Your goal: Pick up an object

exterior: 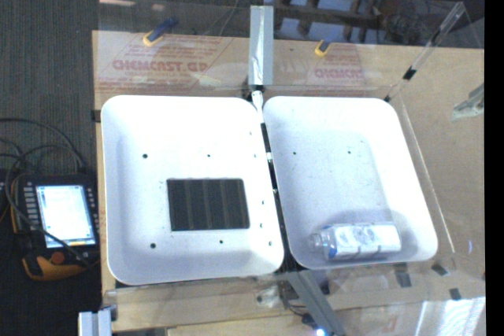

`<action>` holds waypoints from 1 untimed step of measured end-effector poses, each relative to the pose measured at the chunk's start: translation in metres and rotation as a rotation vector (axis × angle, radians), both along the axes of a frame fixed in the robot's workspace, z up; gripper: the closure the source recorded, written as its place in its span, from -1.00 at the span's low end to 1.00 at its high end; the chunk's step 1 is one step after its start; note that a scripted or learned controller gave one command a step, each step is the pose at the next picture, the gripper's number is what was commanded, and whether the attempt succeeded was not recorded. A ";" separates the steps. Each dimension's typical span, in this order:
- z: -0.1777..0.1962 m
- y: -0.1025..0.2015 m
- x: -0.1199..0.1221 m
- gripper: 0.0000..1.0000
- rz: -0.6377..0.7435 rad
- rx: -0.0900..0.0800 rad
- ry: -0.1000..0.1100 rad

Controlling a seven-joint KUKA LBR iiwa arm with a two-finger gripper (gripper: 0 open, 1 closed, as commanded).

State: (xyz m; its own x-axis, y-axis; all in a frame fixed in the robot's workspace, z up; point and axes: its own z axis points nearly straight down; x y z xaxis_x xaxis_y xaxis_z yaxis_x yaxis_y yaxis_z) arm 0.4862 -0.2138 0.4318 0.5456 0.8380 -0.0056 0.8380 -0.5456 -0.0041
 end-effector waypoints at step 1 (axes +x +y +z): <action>0.000 0.003 0.000 -1.00 -0.063 0.000 0.000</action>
